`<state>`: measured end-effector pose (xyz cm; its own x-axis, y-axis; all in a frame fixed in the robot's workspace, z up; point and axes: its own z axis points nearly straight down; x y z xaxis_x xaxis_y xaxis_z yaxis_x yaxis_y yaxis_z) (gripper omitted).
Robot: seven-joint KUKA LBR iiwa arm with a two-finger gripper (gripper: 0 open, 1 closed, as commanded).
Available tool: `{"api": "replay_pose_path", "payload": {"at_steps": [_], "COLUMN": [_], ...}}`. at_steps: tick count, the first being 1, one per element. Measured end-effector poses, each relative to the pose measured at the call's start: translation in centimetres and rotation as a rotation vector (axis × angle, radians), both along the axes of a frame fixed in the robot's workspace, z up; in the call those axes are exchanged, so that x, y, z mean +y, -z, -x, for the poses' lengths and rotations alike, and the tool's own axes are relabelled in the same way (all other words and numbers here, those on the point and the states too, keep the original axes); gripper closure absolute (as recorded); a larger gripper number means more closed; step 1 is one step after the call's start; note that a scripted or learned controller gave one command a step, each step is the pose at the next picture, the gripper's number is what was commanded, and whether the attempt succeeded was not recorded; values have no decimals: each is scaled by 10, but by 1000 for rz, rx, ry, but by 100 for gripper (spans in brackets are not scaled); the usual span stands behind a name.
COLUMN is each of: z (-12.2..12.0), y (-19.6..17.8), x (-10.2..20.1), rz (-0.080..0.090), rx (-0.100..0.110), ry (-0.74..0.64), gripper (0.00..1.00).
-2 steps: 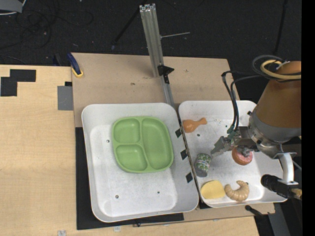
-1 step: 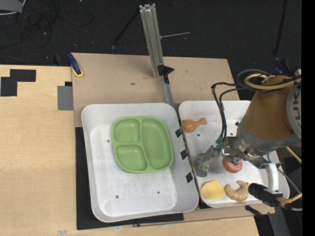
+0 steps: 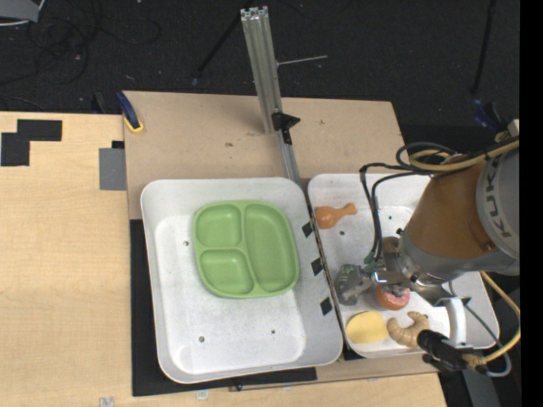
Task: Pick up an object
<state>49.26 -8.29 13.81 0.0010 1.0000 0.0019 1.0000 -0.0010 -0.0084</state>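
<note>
The right bin (image 3: 399, 193) holds several small objects. An orange drumstick-shaped toy (image 3: 333, 214) lies near its far left corner. A grey-green object (image 3: 347, 281) sits by the bin's left wall. A red-and-white round object (image 3: 392, 297), a yellow lump (image 3: 366, 327) and a tan knobbly piece (image 3: 409, 326) lie toward the near edge. My gripper (image 3: 376, 275) is low in this bin, between the grey-green object and the red-and-white one, close to both. The orange-banded wrist (image 3: 445, 223) covers the bin's right half.
The left bin (image 3: 170, 329) carries a green divided plate (image 3: 246, 248) with three compartments. An upright aluminium post (image 3: 263, 66) stands behind the bins. Black clips (image 3: 316, 265) mark the seam between the bins. Cables loop around the arm at the right.
</note>
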Motion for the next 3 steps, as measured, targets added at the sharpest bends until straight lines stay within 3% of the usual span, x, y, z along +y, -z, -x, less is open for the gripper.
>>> {"api": "replay_pose_path", "payload": {"at_steps": [1,2,3], "z": [-1,-1,7], "y": [35,27,-24], "x": [-2,-3,-10], "rz": [4,5,2], "rx": [-11,-9,-9], "ry": [2,6,3], "gripper": [0,100,100]}}
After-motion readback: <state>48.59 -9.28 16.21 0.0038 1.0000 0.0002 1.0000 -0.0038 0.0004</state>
